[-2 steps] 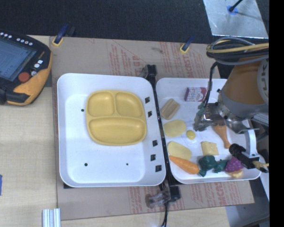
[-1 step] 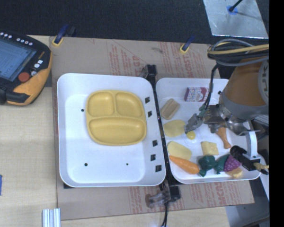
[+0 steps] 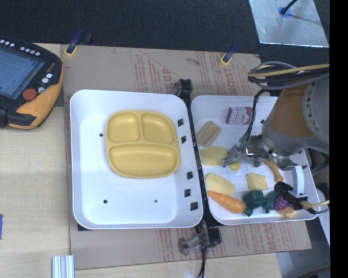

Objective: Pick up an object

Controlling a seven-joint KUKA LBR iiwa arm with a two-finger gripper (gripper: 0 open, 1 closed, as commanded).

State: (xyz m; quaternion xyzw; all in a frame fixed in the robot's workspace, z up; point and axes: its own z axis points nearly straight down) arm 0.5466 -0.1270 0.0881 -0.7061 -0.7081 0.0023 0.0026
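Claw [image 3: 235, 158] low in right bin [image 3: 220, 105], touching pale yellow food [image 3: 213, 155]

Look in the right bin [image 3: 217, 104] and you see a pile of toy food. A tan bread slice [image 3: 208, 132] lies tilted near the top. Under it sits a pale yellow lump [image 3: 213, 156], and a second one [image 3: 220, 184] lies lower down. An orange carrot [image 3: 225, 201] lies flat by the front wall. A yellow cheese block [image 3: 256, 182] sits near dark green broccoli [image 3: 254, 200]. A small pink box [image 3: 238, 116] rests at the back.
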